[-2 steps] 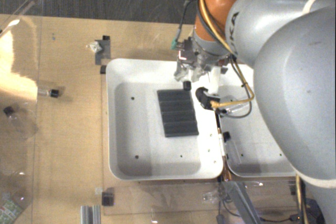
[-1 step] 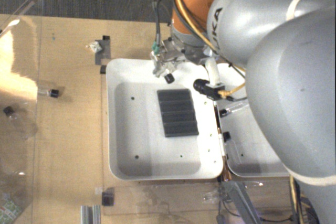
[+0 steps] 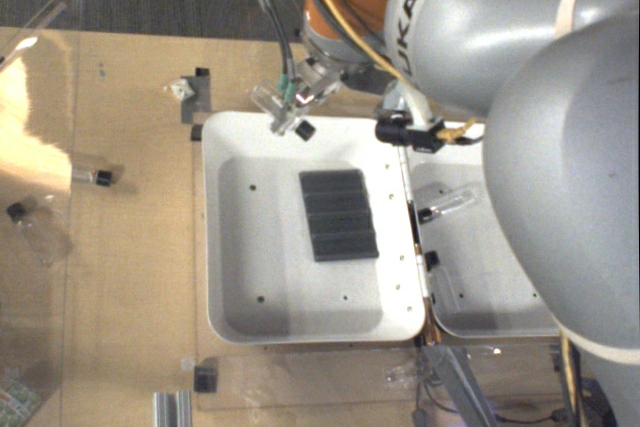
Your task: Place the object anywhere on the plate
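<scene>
One plate [image 3: 340,214] below end effector [image 3: 288,120].

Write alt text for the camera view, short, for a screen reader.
A grey KUKA arm with an orange band reaches in from the right, its gripper over the far rim of the left shallow white bin, where a dark grey ribbed rectangular plate lies. A small clear tube-like object lies in the right white bin.

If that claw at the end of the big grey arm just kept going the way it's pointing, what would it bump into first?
The gripper points down and left over the back rim of the left bin. Going straight on, it would probably meet that rim or the bin floor just inside it, short of the dark ridged plate. Depth is hard to judge from above.
</scene>
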Tool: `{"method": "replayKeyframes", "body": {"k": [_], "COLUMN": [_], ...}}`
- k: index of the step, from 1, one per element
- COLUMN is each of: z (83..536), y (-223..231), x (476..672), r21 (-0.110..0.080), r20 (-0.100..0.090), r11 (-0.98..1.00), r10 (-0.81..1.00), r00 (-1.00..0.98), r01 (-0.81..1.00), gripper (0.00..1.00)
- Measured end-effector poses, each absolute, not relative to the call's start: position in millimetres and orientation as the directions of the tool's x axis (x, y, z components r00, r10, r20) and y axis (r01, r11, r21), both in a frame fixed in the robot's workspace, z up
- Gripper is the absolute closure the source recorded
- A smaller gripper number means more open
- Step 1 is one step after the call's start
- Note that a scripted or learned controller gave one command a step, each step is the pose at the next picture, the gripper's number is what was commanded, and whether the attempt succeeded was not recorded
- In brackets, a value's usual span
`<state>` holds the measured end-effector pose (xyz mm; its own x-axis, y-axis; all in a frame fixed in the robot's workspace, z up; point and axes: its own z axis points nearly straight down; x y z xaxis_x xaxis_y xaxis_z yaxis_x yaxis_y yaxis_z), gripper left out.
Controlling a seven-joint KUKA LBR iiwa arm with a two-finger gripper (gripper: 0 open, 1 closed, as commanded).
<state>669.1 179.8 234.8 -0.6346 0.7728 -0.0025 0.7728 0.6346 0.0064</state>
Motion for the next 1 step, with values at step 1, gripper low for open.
{"method": "replayKeyframes", "body": {"k": [1], "z": [209.7], "y": [217.7], "x": [664.6], "r21": [0.005], "r20": [-0.002], "r11": [0.714], "r10": [0.700], "r00": [-0.714], "r01": [0.700], "gripper": [1.00]}}
